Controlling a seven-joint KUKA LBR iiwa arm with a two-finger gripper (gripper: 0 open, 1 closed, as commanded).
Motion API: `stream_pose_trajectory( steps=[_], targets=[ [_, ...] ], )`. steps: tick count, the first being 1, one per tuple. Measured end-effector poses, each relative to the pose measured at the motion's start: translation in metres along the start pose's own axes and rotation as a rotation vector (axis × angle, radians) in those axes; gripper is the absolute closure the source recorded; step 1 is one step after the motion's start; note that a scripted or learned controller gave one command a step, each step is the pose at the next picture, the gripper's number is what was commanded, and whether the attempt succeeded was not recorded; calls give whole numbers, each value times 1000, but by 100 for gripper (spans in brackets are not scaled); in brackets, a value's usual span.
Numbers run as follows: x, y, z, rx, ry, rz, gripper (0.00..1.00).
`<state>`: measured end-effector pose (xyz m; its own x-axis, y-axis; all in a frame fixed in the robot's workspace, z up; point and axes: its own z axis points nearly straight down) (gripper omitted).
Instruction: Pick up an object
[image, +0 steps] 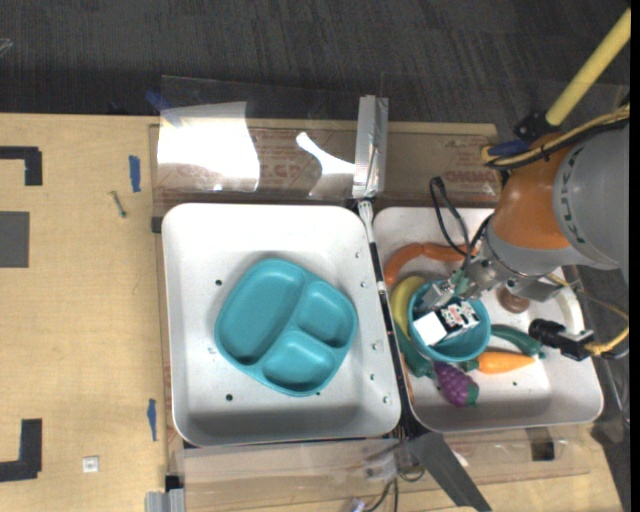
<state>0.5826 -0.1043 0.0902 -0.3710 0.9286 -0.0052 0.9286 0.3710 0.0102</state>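
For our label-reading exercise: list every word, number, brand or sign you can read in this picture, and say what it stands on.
Nothing here can be read.
Faint print on the brown cardboard strip behind the two white bins: too blurred to read.
Black-and-white patterned tag at the tool, over the small teal bowl: a pattern, too small to make out.
The teal divided plate carries no text.

Single fixed camera above bench (70, 300), looking down at slant, both bins framed; height probably moderate.
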Motion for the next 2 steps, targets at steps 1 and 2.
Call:
stream_pose_trajectory(
  steps=[1, 2],
  targets=[
    [17, -41, -1, -1, 0, -21, 0],
    [13, -27, -1, -8, -5, -553, 0]
  ],
)
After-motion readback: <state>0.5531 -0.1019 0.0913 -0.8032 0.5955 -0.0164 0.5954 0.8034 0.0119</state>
